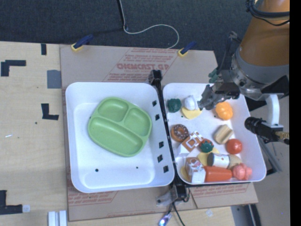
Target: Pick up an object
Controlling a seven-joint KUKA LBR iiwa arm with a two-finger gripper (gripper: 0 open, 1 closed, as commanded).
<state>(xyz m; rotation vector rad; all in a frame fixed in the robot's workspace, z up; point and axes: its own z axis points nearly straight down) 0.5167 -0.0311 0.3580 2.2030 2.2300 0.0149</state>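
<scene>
Yellow toy (190, 113) in the right bin (256, 140), just under the gripper (205, 102), long axis unclear, finger state indiscernible, toy foods crowd that bin, green divided plate (120, 126) in the left bin (77, 126).

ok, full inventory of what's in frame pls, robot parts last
left bin: 1, white, left on the bench
divided plate: 1, green, in the left bin
right bin: 1, white, beside the left bin
doughnut: 1, brown, right bin, near the divider
orange toy: 1, orange, right bin, upper area
tomato: 1, red, right bin, right side
bread roll: 1, tan, right bin, centre-right
carrot: 1, orange-red, right bin, front edge
other toy food: several, mixed colours, right bin
clamps: 2, blue and yellow, back edge of the cardboard
cable: 1, white, behind the bins
arm: 1, grey and orange, right
gripper: 1, dark, over the right bin's upper area
</scene>
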